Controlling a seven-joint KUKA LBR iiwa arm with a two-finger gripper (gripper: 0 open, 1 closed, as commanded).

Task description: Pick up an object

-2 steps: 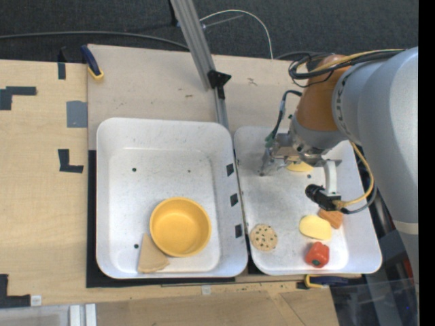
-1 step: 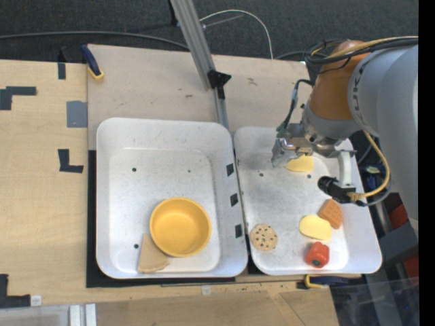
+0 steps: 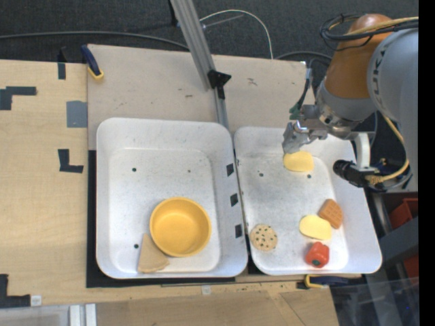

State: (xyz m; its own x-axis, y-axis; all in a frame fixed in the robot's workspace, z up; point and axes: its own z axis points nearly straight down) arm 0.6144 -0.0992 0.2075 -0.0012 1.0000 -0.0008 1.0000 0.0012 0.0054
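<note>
My gripper (image 3: 295, 143) hangs low over the far part of the right bin (image 3: 272, 195), just above a pale yellow rounded piece (image 3: 298, 161) that lies right below its tip. Nearer the front of this bin lie a second yellow piece (image 3: 315, 227), an orange waffle-like piece (image 3: 332, 213), a red tomato-like item (image 3: 317, 254) and a chocolate-chip cookie (image 3: 263, 237).
The left bin (image 3: 122, 155) holds a yellow bowl (image 3: 180, 226) with a tan wedge (image 3: 151, 258) beside it at the front. A grey metal post (image 3: 197, 36) slants up behind the bins. The divider between the bins runs down the middle.
</note>
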